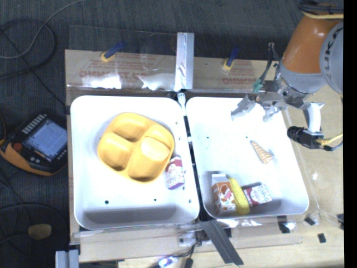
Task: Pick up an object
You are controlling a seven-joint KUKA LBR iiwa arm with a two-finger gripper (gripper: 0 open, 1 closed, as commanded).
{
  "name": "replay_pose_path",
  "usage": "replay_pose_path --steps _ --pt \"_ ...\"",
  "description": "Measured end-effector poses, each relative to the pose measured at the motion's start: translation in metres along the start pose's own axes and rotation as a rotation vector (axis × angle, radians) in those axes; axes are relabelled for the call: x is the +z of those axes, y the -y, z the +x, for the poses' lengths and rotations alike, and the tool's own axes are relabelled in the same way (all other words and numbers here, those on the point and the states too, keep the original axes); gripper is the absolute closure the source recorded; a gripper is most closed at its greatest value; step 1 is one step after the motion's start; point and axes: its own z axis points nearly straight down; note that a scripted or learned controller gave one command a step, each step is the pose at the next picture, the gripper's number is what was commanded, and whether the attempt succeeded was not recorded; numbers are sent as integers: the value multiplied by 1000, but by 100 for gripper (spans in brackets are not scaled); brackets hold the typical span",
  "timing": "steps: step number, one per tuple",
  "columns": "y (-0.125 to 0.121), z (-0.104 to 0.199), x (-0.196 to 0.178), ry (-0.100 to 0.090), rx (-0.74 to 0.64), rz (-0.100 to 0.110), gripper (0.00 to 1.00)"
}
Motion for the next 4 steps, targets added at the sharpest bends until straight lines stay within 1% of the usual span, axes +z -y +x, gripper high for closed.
replay_pose_path --steps 1,2,3,4 --pt "26 -71 117 1 -32 1 0" --pt "21 -84 139 -9 -167 -12 0" --pt "-36 -81 140 -10 -22 -14 0" --pt "-13 -72 140 -6 219 -20 0"
